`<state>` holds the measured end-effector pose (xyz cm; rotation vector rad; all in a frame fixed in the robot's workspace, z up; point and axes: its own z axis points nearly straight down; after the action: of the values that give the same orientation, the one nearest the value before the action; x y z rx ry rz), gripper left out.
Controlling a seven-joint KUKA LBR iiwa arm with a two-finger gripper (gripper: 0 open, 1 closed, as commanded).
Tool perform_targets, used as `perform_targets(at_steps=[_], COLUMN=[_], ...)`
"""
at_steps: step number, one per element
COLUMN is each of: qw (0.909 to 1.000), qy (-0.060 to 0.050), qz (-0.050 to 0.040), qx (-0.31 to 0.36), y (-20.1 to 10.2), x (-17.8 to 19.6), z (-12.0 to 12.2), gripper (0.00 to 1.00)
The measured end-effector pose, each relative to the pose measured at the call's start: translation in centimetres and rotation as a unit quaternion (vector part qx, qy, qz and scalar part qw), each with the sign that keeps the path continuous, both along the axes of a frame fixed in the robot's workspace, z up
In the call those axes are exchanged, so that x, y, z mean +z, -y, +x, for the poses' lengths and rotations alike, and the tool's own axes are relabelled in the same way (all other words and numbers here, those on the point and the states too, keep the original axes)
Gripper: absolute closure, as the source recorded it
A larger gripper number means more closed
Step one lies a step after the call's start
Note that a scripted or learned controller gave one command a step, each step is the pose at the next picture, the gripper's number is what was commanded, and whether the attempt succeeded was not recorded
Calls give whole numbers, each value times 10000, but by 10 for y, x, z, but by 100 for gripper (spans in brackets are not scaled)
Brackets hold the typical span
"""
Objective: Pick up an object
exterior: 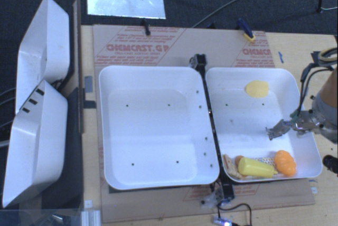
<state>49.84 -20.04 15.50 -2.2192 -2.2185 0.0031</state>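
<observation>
Your claw [275, 130] hangs over the right bin [232, 114]; whether it is spread or closed, I cannot tell. Bring it down squarely over the orange ball [285, 162] (front right corner, beside the yellow piece [255, 168]).

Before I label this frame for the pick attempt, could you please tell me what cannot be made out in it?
- Gripper: too small and blurred to tell its finger state.
- Arm: cut off by the camera view's right edge.
- Items under the yellow object beside the orange ball: overlapped, too small to identify.
</observation>
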Motion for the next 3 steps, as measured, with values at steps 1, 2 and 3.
perform_targets(at_steps=[1, 2, 3], qw=[10000, 10000, 10000], qy=[-1, 21, 29], qz=[1, -6, -9], qx=[2, 3, 0], y=[1, 1, 1], x=[-62, -71, -60], z=[1, 2, 2], gripper=[0, 0, 100])
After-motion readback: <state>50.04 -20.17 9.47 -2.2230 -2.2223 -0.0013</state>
